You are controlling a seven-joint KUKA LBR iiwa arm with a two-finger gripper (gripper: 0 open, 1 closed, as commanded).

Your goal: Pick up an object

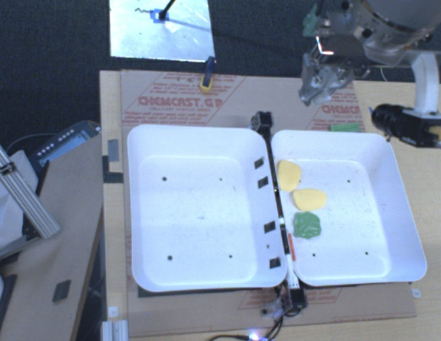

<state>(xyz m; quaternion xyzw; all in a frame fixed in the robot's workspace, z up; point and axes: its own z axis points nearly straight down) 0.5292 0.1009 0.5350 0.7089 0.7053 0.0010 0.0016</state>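
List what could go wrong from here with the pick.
1. The two yellow pieces and the green piece lie packed close together in the right bin, so the fingers may nudge a neighbour or close on two pieces.
2. They lie near the bin's left wall, which may crowd a finger.
3. The gripper hangs beyond the bin's far rim, so it may descend off target.

Even, fairly bright light falls from above, with a cool bluish cast. The two white bins (199, 204) glow nearly blown out, their inner walls showing only faint soft shadows. A shiny metal sheet (161, 18) at the top throws pale glare. The dark floor (42, 48) looks grainy. The arm (390, 13) at the upper right is slightly blurred, and the whole picture is soft.
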